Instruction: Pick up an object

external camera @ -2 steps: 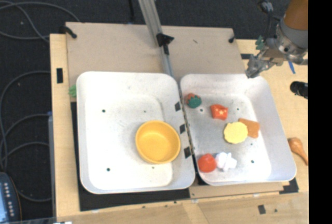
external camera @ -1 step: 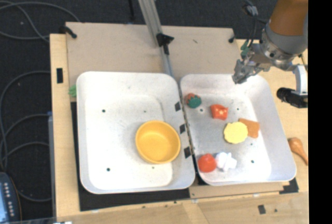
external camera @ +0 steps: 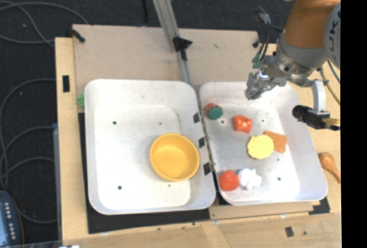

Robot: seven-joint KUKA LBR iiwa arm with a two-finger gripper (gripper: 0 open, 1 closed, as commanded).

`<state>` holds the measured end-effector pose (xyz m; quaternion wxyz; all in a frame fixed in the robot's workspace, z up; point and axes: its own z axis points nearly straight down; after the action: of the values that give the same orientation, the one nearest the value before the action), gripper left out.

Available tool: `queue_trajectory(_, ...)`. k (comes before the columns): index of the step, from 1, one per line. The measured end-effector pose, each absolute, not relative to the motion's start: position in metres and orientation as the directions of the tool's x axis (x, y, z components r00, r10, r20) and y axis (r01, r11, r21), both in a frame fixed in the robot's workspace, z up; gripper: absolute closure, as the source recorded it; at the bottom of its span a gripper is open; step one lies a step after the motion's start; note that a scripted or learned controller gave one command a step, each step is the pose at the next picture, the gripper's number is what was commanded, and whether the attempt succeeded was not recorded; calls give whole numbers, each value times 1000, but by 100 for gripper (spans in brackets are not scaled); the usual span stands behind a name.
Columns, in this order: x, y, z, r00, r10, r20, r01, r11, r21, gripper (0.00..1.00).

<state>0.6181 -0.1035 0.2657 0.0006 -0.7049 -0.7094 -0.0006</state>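
Likely target: the small red block (external camera: 242, 123) near centre of the right bin (external camera: 304, 183), yellow disc (external camera: 261, 147) at its 5 o'clock. The gripper (external camera: 254, 90) hangs at the block's 12 o'clock, holding nothing; finger spread unreadable. Approach step, I judge; next comes descent onto the block.

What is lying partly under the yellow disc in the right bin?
An orange piece shows at the right edge of the yellow disc, and the disc seems to overlap it. How far it reaches beneath is covered.
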Motion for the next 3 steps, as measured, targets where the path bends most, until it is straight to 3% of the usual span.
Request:
queue_trajectory(1,605,-54,262,-7,1000,1,1000,7,0,100)
queue_trajectory(3,561,34,259,-9,1000,3,1000,9,0,100)
